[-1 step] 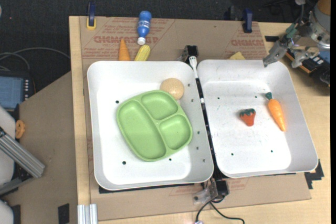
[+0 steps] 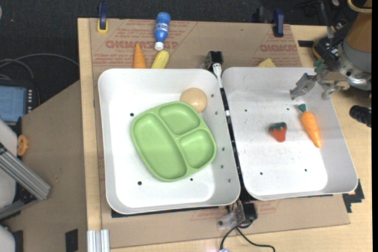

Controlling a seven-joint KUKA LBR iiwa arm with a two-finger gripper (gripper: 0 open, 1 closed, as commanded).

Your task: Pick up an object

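reaching in from the right, the tool hangs spread above the right bin, near the carrot.

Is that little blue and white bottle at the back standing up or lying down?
Lying down. The bottle rests on its side on the brown board behind the left bin, blue end pointing away, outside both bins.

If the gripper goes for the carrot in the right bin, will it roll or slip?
The carrot looks like smooth, tapered toy plastic, so it is probably stiff and light. Lying on its side on the right bin floor, it may roll if nudged crosswise. The taper could let it slip.
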